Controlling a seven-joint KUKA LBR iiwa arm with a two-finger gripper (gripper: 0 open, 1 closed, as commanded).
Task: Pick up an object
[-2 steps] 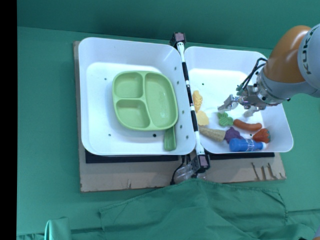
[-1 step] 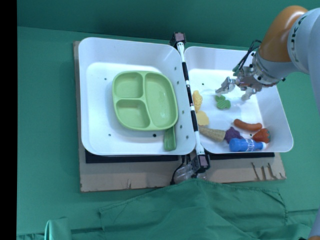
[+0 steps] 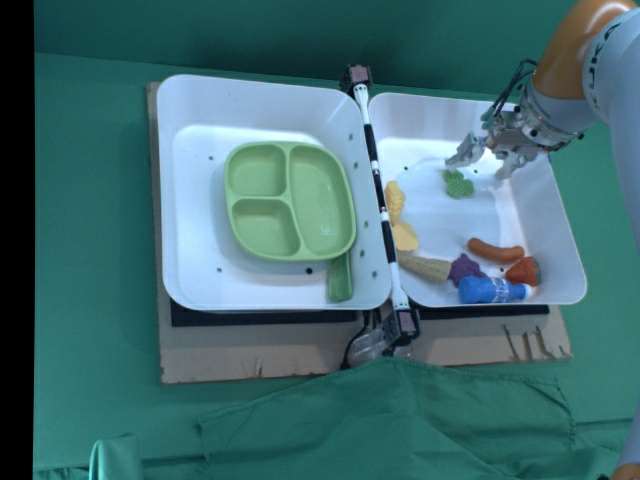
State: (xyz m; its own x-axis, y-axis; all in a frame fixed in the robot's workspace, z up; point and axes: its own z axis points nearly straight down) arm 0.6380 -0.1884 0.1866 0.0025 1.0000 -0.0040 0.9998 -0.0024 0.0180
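Two white bins (image 3: pixel 200 118) on green-draped bench (image 3: pixel 90 218), claw (image 3: pixel 487 158) spread open, holding nothing, above right bin.

Grey arm (image 3: pixel 610 63) with an orange band; black cable looping at the wrist; silvery metal pincer (image 3: pixel 487 158).

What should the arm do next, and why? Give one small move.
Probably lower the gripper a little, down and to the view's left, onto the small green toy. The open fingers hang just above and right of it in the right bin, holding nothing.
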